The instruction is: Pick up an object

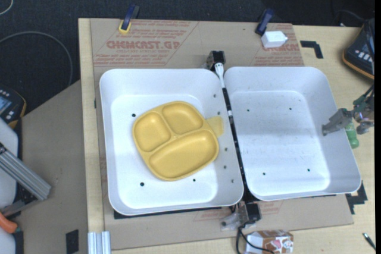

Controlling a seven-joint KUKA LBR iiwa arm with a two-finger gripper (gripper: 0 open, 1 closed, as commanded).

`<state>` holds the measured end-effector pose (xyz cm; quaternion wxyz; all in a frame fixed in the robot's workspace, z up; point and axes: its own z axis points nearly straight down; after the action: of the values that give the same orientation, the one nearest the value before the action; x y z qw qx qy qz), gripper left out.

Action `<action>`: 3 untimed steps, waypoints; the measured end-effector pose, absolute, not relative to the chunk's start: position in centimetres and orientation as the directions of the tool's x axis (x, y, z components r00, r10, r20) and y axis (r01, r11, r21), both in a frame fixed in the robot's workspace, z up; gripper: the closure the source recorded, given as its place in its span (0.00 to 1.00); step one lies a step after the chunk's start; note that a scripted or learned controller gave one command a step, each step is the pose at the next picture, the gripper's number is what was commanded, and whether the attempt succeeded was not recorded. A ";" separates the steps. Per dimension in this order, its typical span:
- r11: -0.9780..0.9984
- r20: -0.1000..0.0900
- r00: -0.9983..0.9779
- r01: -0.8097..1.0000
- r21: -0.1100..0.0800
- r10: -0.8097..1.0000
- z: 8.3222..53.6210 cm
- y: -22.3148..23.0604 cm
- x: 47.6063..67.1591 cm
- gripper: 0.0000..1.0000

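The claw [340,121] hangs at the outer rim of the right bin [280,71], at the side where the arm comes in. It is small and partly blurred from here, so I cannot tell if it is apart or together, and I see nothing clamped in it.

Under the claw and just beside it there is only the white floor of this bin. The one thing to pick, a yellow plate [175,140] with three compartments, is well apart from the claw. It lies flat in the left bin [119,83], across the seam where the two bins touch.

I think the task is not yet begun in any real way. If the claw goes down where it is now, it will probably close on nothing or hit the rim. Even over the plate there is a risk: the plate is wide, low and smooth, so only its edge or a divider gives a hold, and it may slip or tip out.

Further behind, beyond both bins, a white block [274,39] sits on the board.
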<state>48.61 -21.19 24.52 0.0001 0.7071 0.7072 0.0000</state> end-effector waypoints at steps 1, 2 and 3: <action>0.002 -0.002 -0.002 1.000 0.004 1.000 25.6 -21.2 48.7 1.00; 0.001 -0.004 -0.001 1.000 0.008 1.000 31.3 -22.5 50.1 1.00; 0.002 -0.002 -0.002 1.000 0.003 1.000 28.0 -22.4 54.5 1.00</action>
<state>54.46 -22.35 27.96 0.0017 0.7062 0.7080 0.0001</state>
